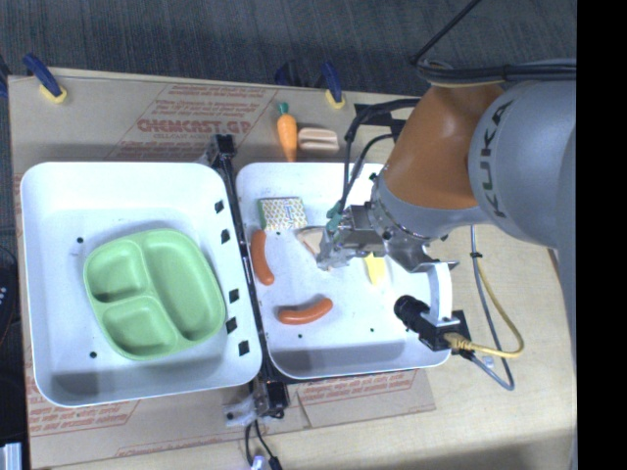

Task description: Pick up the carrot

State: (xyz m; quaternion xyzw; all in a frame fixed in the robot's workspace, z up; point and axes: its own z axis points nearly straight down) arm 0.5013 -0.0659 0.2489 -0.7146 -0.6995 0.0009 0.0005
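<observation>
The carrot (286, 135), orange with a green top, lies on the cardboard just beyond the far rim of the right bin (392, 355), outside it. My gripper (331, 250) is down inside the right bin near its middle, well in front of the carrot and apart from it. A pale beige piece (311, 237) lies right beside the gripper's tip. The arm's orange band and grey wrist cover the bin's right part.
Next to the carrot sits a tan and pink block (318, 141). The right bin holds two orange sausages (262, 258) (304, 310), a speckled green block (282, 212) and a yellow piece (375, 268). A green divided plate (152, 292) fills the left bin (44, 360).
</observation>
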